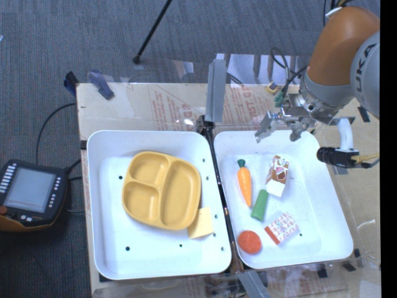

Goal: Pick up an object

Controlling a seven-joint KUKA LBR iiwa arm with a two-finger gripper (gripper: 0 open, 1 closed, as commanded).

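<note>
Hovering at the right bin's far edge, the arm looks to be in the approach step: the gripper, fingers spread, grips nothing. Next, by my reading, it must descend over a target. The carrot, mid-bin left, lies lengthwise front to back, green top pointing away; the green block sits just beside it.

My arm: orange band over grey
My gripper: grey metal
2 bins: white
Divided plate: mustard yellow
Wedge at the plate's lower right: pale yellow
Carrot: orange, green top
Stick: green
Disc: red-orange
Packet: red and white pattern
Pendant, left edge of frame: black and orange, grey screen
</note>
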